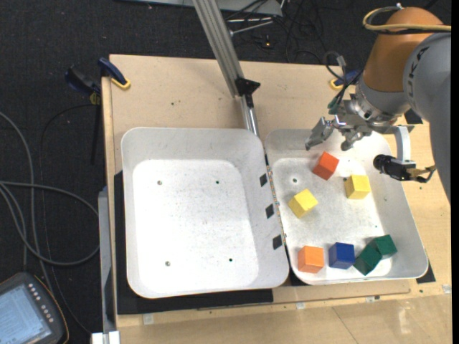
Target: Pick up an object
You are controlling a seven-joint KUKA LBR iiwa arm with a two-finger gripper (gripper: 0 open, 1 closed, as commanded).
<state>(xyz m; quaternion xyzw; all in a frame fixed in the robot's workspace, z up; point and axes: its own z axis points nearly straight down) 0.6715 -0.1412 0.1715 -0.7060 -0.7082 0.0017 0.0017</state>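
From above the tabletop (pixel 186 84): the grey arm with its orange band (pixel 393 56) reaches in from the right and holds its two-finger claw (pixel 331 136) over the far end of the right-hand shallow white bin (pixel 409 221). The claw's fingers (pixel 316 136) stand spread apart with nothing between them.

Just below the claw, on the bin floor, lies an orange-red cube (pixel 325 165), tilted on the diagonal. Near it to the right sits a yellow cube (pixel 356 186), and a second yellow cube (pixel 303 202) lies toward the bin's left wall. Along the bin's near edge, left to right, sit an orange cube (pixel 310 259), a blue cube (pixel 342 255) just beside it, and two dark green cubes (pixel 376 254) touching each other.

The left-hand shallow white bin (pixel 190 210) sits alongside, its speckled floor bare. A grey metal pole (pixel 219 34) slants across the tabletop's far side, toward the gap between the bins.
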